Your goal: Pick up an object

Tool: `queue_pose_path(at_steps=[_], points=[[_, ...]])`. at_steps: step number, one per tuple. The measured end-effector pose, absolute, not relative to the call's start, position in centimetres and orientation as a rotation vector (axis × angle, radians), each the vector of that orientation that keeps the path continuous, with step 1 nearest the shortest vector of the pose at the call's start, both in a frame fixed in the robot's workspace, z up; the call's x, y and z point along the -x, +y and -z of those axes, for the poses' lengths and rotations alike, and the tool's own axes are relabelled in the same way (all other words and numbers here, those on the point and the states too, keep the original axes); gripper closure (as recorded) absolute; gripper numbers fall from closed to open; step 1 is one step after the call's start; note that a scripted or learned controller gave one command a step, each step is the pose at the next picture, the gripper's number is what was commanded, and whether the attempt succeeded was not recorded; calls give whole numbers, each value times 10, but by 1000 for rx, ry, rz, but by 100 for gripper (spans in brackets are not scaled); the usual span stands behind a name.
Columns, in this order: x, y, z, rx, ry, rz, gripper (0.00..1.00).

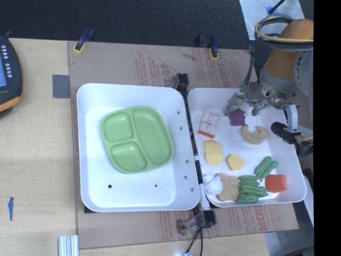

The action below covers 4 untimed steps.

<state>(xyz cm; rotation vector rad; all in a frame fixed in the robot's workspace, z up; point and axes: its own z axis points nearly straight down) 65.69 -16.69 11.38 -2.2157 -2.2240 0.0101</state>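
We see the gripper [244, 105] low over the far part of the right bin [298, 193], its fingers spread apart with nothing between them, and a small purple object [237, 117] lies just below them on the bin floor. In the same bin we find a red-and-white packet [209, 124], a tan croissant-shaped piece [254, 135], two yellow pieces [213, 152], green bean pods [254, 188], a red block [275, 183] and a white object [212, 184] touching a tan slice [228, 188]. The left bin [90, 159] holds a green divided plate [137, 138].
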Motion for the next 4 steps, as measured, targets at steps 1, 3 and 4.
queue_pose_path(at_steps=[1,3,4], points=[[-655,-170,-91,2217,-2221,-7,0],[-656,-170,-103,2217,-2222,-8,0],[-656,-171,-114,2217,-2222,-9,100]])
